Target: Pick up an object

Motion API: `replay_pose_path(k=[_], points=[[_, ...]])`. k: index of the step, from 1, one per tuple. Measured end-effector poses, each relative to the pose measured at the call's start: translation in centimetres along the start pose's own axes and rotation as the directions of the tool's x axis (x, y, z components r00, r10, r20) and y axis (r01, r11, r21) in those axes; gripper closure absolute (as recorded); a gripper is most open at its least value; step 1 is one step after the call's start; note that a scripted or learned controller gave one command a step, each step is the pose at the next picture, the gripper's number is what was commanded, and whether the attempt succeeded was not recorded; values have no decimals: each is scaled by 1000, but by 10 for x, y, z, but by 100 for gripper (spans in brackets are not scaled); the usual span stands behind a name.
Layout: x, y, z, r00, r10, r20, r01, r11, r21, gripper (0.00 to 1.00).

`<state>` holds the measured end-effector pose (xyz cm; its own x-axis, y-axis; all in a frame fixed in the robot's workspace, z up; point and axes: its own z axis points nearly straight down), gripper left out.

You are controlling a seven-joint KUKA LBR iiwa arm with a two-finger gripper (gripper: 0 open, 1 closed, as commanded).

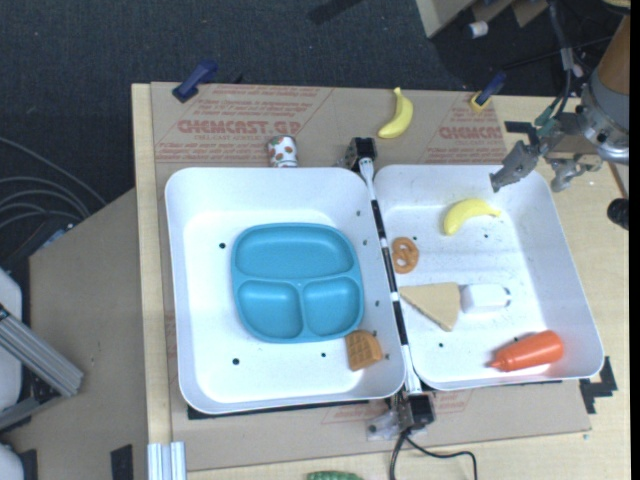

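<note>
Yellow banana [470, 214]: just below-left of the claw [540, 173], nearest target.
Claw: spread apart, gripping nothing, hovering over the right bin [575, 298] rim.
Risk: curved banana may slide off on closing; rim collision possible.

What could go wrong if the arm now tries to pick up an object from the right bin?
1. The gripper hovers at the right bin's far rim; descending here, it may strike the wall.
2. The cheese wedge and white block lie touching, so a grasp might catch both or push one away.
3. The carrot lies against the near wall, leaving little room.
</note>
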<state>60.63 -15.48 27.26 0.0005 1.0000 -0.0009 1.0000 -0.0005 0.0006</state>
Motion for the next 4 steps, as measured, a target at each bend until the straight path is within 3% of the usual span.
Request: replay_pose_path(k=[1,2,3,4], points=[[-24,37,187,1000,0,-2,0,1000,6,0],[-25,39,174,1000,-1,0,1,1000,0,100],[43,43,114,1000,-2,-1,2,1000,-1,100],[100,-24,47,1000,-2,-2,2,1000,3,100]])
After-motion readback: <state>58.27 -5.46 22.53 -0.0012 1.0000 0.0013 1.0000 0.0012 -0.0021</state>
